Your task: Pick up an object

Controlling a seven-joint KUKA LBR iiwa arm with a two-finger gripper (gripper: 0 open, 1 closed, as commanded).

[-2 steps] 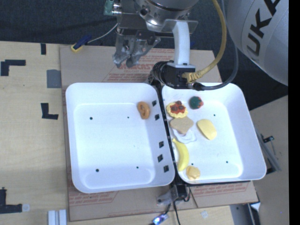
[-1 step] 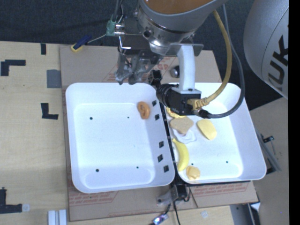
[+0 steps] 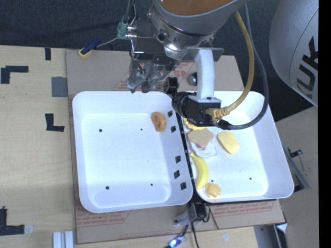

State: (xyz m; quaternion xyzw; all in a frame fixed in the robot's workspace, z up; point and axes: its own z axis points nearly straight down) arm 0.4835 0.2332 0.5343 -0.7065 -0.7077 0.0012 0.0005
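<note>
Camera view: the grey arm's gripper [image 3: 146, 79] hangs above the left white bin's [image 3: 88, 190] far rim, fingers unreadable; a curved yellow banana [image 3: 200, 170] lies lengthwise, near-to-far, in the right bin [image 3: 269, 182]

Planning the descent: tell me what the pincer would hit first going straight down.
Likely the back rim of the left bin, since the pincer hangs over that edge; depth is unclear.

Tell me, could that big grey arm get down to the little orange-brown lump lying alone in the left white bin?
Probably yes. The orange-brown lump lies by itself near the left white bin's right wall, nothing on top of it. The hand hangs just above the bin's far rim, close by.
</note>
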